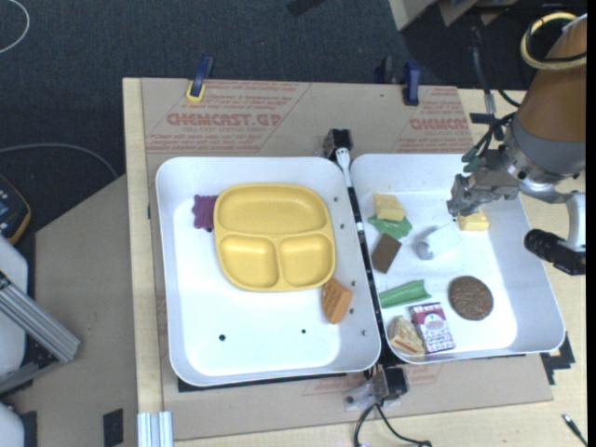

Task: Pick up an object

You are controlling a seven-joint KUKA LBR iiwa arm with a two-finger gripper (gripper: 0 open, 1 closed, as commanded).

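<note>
My gripper [463, 203] hangs over the back right part of the right bin [531, 287], at the end of the grey arm with the orange band [557, 101]. A small yellow block [476, 221] lies just below and to the right of it, partly under the gripper. Further left in this bin lie a yellow cheese wedge [389, 207], a green piece [384, 224], a brown block [386, 251] and a small grey object [425, 247]. Toward the front are a green pod [403, 293], a brown round cookie [470, 297], a sandwich piece [404, 335] and a red and white packet [433, 328].
The left bin [186, 277] holds a yellow divided plate [275, 236], a purple object [203, 211] at its left and a tan piece [336, 300] near the right wall. A black divider [356, 222] runs between the bins. Clamps [196, 86] sit at the board's back edge.
</note>
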